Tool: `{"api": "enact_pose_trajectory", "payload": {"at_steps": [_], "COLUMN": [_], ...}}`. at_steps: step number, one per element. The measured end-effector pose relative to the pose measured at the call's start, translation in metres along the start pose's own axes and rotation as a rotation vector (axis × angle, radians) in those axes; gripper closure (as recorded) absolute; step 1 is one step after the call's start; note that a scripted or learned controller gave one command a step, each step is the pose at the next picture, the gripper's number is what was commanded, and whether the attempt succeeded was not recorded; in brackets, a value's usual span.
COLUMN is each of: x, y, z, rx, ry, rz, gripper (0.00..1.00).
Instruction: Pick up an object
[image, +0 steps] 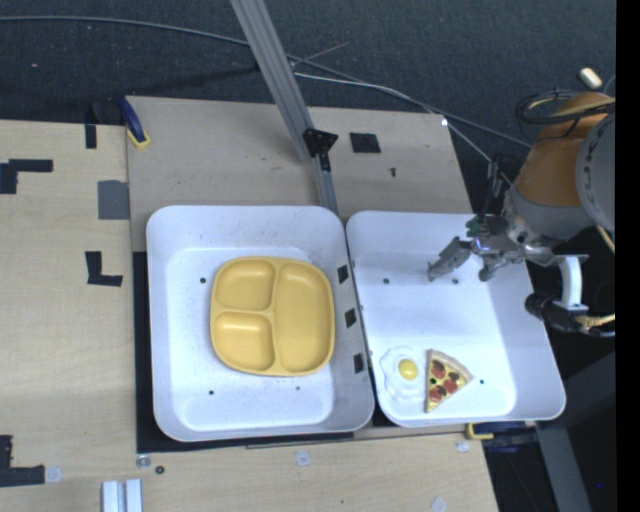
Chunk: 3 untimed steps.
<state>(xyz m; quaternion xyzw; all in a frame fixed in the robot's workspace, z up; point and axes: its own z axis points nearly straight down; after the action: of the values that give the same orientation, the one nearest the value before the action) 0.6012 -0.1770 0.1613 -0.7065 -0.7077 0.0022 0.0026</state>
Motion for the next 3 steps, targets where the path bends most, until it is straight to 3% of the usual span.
{"api": "enact_pose_trajectory", "payload": {"at_steps": [1,2,3], "x": [0.005,0.006,0.016], "y": [-0.006,-0.005,-0.005], "z": [0.062,0.049,-0.001], "rx": [0.0,-0.004,-0.01], "ry": [0.0,-0.001,-0.001], "rz": [0.0,-0.001,-0.001], "gripper": [0.0,1.0,1.0]}}
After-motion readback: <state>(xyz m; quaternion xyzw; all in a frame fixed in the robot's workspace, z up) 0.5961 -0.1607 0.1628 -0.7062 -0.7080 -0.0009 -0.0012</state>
